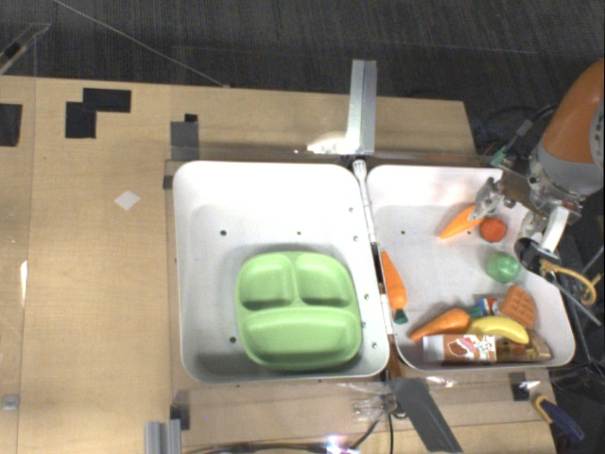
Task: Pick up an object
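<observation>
My gripper (495, 206) hangs over the far right part of the right bin (416, 218). Just below it lie an orange carrot piece (459, 222) and a small red-orange ball (492, 229), both close to its tip. I cannot make out anything held in it. A green ball (504, 268) sits a little nearer the front. Along the front wall of that bin are a waffle (519, 305), a banana (501, 329), a brown bottle (482, 348) and another carrot (440, 323).
A third carrot (393, 287) lies against the divider between the bins. A green sectioned plate (298, 305) rests at the front of the left bin (217, 216). A metal post (363, 107) stands behind the bins.
</observation>
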You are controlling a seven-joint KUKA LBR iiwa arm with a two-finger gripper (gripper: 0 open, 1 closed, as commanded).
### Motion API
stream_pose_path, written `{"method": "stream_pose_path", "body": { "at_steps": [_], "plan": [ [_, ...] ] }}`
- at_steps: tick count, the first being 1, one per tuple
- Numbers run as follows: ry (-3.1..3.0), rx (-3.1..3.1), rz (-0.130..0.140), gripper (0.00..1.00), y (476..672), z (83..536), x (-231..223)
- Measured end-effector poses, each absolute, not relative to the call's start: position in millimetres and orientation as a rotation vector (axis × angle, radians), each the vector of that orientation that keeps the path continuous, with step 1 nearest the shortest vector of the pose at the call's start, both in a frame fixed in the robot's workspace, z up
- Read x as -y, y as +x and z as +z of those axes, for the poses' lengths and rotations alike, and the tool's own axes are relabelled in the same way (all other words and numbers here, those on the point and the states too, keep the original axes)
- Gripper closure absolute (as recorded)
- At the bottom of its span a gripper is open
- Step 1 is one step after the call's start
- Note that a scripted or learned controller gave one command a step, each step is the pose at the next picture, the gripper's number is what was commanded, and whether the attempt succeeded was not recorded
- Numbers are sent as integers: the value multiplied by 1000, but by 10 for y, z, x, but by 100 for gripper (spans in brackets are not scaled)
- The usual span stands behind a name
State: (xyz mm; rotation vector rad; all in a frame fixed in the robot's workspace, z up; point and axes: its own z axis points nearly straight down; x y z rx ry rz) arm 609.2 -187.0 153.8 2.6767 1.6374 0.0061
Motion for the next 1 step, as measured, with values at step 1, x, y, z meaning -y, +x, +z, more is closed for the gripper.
{"method": "stream_pose_path", "body": {
  "at_steps": [1],
  "plan": [
    [2656,-1671,7,0,6073,1078,1938]
  ]
}}
